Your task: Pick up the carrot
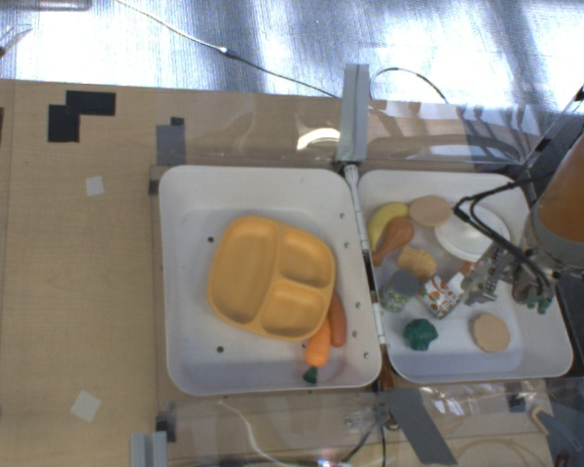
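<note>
The carrot (pixel 318 342) is orange with a small green top and lies in the left bin (pixel 190 261), near its front right corner. It rests against the front edge of the yellow divided tray (pixel 271 276), touching a reddish sausage (pixel 338 319) on its right. My gripper (pixel 485 282) hangs over the right bin (pixel 545 353), far to the right of the carrot, above the gap between a small patterned carton (pixel 440 296) and a round tan cookie (pixel 491 333). Nothing is seen in its grasp.
The right bin also holds a banana (pixel 384 220), a brown drumstick (pixel 394 237), a tan disc (pixel 430 210), a white plate (pixel 472 236), a yellow piece (pixel 417 261), a grey can (pixel 401 288) and broccoli (pixel 420 334). A ridge (pixel 365 270) divides the bins.
</note>
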Robot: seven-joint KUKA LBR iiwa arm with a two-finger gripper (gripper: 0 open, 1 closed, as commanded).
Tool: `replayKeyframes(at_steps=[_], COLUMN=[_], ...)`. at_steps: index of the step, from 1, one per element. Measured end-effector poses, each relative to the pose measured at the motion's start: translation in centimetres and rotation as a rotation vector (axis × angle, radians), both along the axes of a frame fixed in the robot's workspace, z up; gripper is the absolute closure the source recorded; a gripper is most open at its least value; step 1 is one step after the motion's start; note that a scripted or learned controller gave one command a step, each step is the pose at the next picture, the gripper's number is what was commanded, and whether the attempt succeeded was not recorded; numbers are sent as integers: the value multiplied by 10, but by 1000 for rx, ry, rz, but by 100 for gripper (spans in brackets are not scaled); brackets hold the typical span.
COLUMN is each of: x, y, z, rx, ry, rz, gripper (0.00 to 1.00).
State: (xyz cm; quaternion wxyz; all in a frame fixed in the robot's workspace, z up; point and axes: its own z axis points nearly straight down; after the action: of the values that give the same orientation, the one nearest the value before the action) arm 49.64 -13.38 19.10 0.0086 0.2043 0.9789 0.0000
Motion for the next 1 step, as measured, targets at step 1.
replayKeyframes(at_steps=[1], x=[8], y=[100], z=[-6], rx=[10], ry=[9], rz=[-352], gripper=[100])
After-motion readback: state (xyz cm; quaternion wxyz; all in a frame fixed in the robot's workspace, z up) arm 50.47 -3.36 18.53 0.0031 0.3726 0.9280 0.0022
